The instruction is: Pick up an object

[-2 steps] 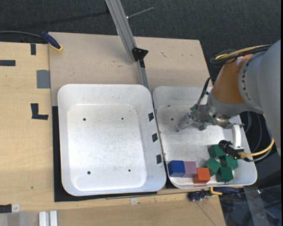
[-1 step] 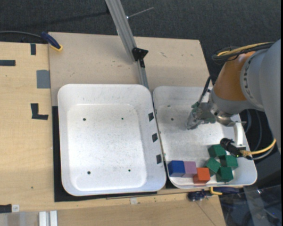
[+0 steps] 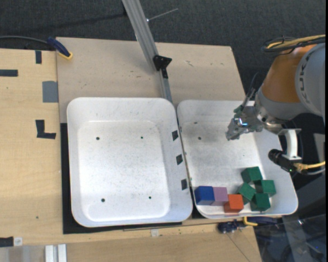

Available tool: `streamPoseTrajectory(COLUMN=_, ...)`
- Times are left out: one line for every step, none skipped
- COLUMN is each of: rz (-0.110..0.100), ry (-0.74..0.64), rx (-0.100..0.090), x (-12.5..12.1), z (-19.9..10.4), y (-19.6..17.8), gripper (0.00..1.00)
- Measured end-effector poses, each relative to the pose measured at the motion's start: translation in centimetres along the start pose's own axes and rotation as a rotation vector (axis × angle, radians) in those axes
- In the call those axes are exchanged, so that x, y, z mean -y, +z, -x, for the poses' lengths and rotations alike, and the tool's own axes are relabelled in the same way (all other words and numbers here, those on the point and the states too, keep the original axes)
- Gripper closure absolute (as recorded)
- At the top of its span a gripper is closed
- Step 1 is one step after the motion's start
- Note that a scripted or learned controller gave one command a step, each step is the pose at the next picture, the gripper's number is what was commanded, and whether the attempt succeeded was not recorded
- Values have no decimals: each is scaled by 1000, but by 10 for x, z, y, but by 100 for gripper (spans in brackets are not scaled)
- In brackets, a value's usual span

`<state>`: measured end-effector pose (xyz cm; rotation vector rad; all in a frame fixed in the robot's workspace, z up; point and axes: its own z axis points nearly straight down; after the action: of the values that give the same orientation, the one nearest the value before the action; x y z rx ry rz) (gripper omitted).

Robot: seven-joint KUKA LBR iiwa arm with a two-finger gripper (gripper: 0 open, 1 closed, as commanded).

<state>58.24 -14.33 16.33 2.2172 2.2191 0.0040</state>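
Along the near edge of the right bin (image 3: 208, 146) lies a row of small blocks: a blue cube (image 3: 204, 194), a lilac cube (image 3: 220, 194) and an orange cube (image 3: 235, 202). Several green blocks (image 3: 256, 188) cluster in that bin's near right corner. My gripper (image 3: 238, 127) hangs over the bin's far right part, well behind the blocks, pointing down and left. Nothing shows between its tips, and I cannot make out how they stand.
The left bin (image 3: 123, 160) adjoins the right one. A slanted grey metal bar (image 3: 144, 31) with a black clamp (image 3: 162, 63) crosses the bench behind the bins. A blue and yellow clamp handle (image 3: 60, 47) rests at the bench's far left.
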Motion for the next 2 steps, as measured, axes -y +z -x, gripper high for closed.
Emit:
streamPoseTrajectory(rz=-1, ry=1, rx=0, x=7, z=6, y=-50, gripper=100)
streamPoseTrajectory(rz=-2, ry=-1, rx=0, x=6, z=6, y=-81, gripper=100)
